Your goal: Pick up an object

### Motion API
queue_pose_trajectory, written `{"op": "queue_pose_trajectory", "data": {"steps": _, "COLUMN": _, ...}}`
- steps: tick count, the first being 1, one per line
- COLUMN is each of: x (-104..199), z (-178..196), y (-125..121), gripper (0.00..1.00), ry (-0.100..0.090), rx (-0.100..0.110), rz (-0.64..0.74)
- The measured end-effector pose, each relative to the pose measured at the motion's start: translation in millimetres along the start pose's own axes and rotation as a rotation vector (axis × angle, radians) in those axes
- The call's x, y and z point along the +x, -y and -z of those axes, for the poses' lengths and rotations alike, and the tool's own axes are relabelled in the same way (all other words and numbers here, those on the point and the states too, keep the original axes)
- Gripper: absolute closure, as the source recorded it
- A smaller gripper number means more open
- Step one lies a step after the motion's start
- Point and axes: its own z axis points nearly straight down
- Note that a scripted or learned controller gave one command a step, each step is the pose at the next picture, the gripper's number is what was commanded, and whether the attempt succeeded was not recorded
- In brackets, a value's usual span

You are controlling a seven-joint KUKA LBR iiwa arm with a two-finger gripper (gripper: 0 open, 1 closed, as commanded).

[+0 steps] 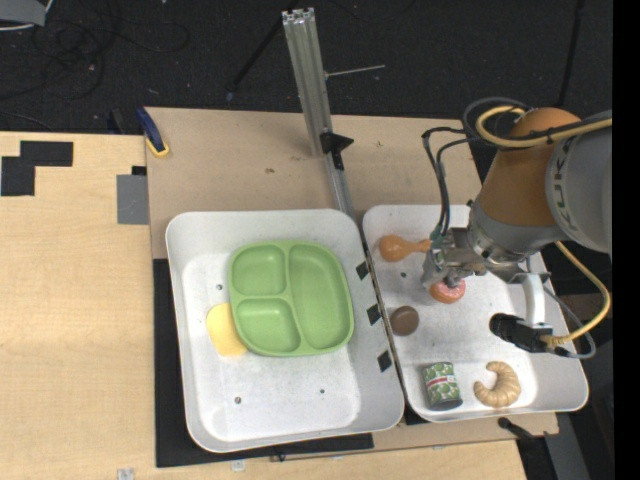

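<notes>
In the right bin [560, 393], my gripper [446, 271] hangs low over a pink and red round thing [449, 291], right on top of it. An orange drumstick-shaped thing [396, 248] lies just left of the gripper. A brown ball [404, 319] rests below and to the left. A green can [440, 384] and a tan croissant [499, 383] lie near the bin's front edge.
The left bin [270, 408] holds a green divided plate [292, 298], with a yellow thing [224, 331] partly under the plate's left rim. A metal post [312, 88] stands behind the bins.
</notes>
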Motion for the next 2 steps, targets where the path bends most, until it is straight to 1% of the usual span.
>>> {"op": "queue_pose_trajectory", "data": {"steps": 1, "x": -1, "z": 53, "y": -1, "gripper": 1.0, "ry": 0.0, "rx": -0.003, "rz": 0.002}}
{"op": "queue_pose_trajectory", "data": {"steps": 2, "x": 53, "z": 66, "y": 3, "gripper": 1.0, "ry": -0.002, "rx": 0.001, "rz": 0.007}}
